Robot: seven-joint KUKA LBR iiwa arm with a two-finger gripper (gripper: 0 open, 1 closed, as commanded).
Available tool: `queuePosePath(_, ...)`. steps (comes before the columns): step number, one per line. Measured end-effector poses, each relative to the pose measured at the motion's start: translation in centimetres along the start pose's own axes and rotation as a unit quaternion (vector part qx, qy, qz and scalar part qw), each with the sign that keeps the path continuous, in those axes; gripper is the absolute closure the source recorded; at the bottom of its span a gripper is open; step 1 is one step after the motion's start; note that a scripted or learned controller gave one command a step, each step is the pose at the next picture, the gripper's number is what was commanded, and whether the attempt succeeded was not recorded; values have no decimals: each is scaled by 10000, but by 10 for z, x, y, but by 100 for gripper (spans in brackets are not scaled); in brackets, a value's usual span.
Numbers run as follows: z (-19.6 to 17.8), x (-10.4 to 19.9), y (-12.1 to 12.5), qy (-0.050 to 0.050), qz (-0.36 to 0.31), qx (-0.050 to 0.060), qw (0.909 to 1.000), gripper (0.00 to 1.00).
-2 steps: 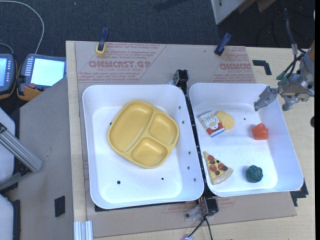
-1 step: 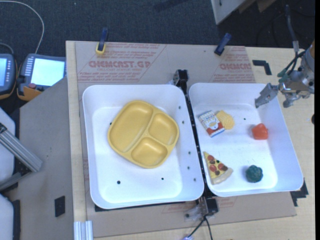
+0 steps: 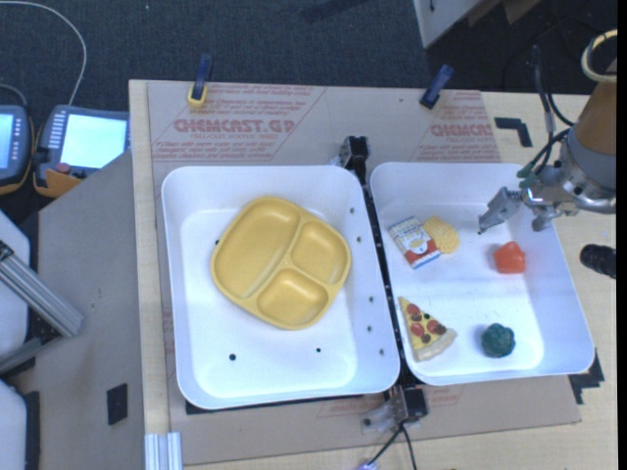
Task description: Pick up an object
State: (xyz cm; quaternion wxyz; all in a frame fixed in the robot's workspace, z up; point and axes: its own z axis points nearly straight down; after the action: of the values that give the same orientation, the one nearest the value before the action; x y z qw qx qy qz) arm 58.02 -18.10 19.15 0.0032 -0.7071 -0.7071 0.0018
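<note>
The right bin holds several toy foods: a red and white carton, a yellow cracker beside it, a red-orange tomato, a pizza slice and a dark green broccoli. My gripper hangs over the upper right part of this bin, just above the tomato. Its two fingers are spread apart with nothing between them.
The left bin holds a yellow divided plate. A black clamp sits at the top of the seam between the bins, and another clamp at the bottom. Blue clips pin the cardboard at the back.
</note>
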Motion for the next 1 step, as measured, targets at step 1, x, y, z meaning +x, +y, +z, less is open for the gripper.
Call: queuePosePath(1, 57, -6, -9, 2, 7, 3, 10000, 0)
